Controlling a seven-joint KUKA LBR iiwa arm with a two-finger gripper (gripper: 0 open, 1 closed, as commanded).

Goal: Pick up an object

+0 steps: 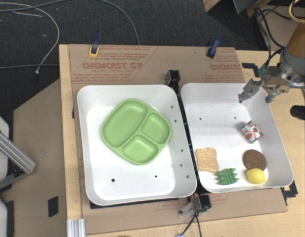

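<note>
I see the two-finger gripper spread wide, holding nothing. Nearest below its jaws lies the small red-and-white crumpled packet; I judge it light, crushable, best pinched across its short sides.

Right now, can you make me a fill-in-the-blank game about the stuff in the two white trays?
1. The green plate lies in the ___ bin.
2. The yellow ball sits right next to the round ___ cookie.
3. The gripper hangs over the ___ bin.
4. The green plate has ___ compartments.

Missing words: left; brown; right; three
</note>
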